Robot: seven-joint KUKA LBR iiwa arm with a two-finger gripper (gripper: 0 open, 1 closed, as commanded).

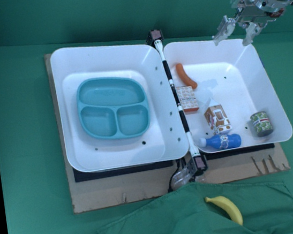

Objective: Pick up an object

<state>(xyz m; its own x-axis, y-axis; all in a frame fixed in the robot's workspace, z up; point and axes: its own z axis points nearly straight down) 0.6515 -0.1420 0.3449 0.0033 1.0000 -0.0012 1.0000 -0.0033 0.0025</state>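
Claw (236,29) spread and holding nothing at upper right, arm cut off by frame, banana (226,208) half-tucked in cloth (167,227)

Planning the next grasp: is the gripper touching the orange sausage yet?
Apart. The camera view shows the gripper open above the right bin's far rim, with bare white floor between it and the sausage.

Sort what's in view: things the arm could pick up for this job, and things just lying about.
For the job:
gripper, open, above the right bin
sausage
box
carton
bottle
can

Lying about:
blue tray in the left bin
banana on the green cloth
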